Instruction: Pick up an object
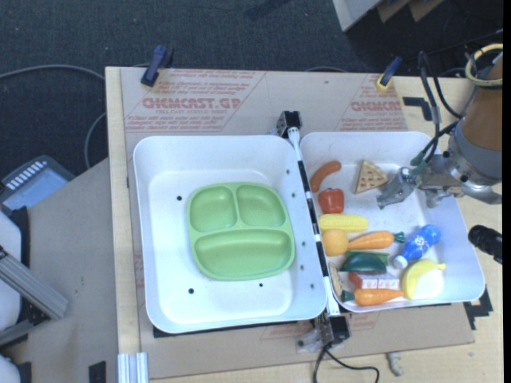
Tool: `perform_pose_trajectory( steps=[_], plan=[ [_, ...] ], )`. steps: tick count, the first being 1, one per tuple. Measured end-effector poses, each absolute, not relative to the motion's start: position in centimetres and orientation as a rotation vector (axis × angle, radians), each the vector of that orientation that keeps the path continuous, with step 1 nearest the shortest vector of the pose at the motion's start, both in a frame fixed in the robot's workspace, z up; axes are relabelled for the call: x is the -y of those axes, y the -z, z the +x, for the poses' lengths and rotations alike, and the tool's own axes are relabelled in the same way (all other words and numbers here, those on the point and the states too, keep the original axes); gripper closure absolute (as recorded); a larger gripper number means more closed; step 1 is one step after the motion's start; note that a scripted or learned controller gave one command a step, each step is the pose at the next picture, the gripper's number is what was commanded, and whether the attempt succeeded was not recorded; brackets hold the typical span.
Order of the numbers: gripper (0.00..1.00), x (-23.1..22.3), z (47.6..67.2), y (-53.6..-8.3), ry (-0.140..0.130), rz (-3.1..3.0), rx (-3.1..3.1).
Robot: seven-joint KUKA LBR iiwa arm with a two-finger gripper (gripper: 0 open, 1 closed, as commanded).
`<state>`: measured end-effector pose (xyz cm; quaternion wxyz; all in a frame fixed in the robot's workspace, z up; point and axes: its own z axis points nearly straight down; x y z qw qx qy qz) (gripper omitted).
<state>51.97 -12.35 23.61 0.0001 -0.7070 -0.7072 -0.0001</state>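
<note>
Tan pizza slice [370,176] beside fingers [397,190]

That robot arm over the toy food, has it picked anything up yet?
Not yet, it seems. The end effector hangs in the right bin beside the pizza slice, with nothing seen in its grip. The toys lie in the bin, and the green plate sits bare. The whole pick remains.

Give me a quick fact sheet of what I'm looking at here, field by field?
left bin: holds a green divided plate
right bin: holds toy food
toy food: sausage, pizza slice, red pepper, corn cob, carrot, blue bottle
arm: reaches in from the right, over the right bin
gripper: near the pizza slice, nothing seen between its fingers
bench: cardboard sheet under both bins
</note>
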Motion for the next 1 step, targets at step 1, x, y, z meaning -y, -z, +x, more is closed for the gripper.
perform_pose_trajectory(
  steps=[1],
  plan=[
    [0.0,14.48,50.4,-12.33,-0.002,-2.221,2.218]
  ],
)
